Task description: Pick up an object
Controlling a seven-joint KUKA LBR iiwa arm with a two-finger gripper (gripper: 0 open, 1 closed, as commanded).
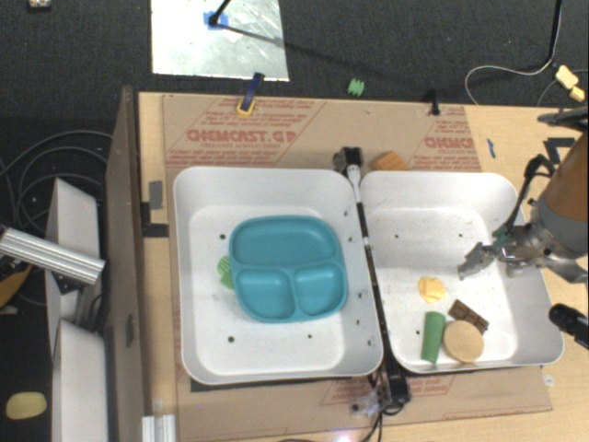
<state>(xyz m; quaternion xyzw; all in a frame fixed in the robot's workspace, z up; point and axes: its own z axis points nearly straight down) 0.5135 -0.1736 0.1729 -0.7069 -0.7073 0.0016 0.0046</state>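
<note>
A: Where do we have room in the right bin (405, 201)?

B: Its far half lies bare. Near the front we meet a cluster: yellow piece (432, 290), green cylinder (433, 337), tan disc (463, 342) touching a brown block (468, 316).

A: And the left bin (198, 201)?

B: The blue divided tray (287, 267) fills its middle; we find only margins around it.

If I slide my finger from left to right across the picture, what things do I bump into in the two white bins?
Small green piece peeking out beside the tray → blue three-section plastic tray → green cylinder → round tan disc → robot's gripper.
</note>
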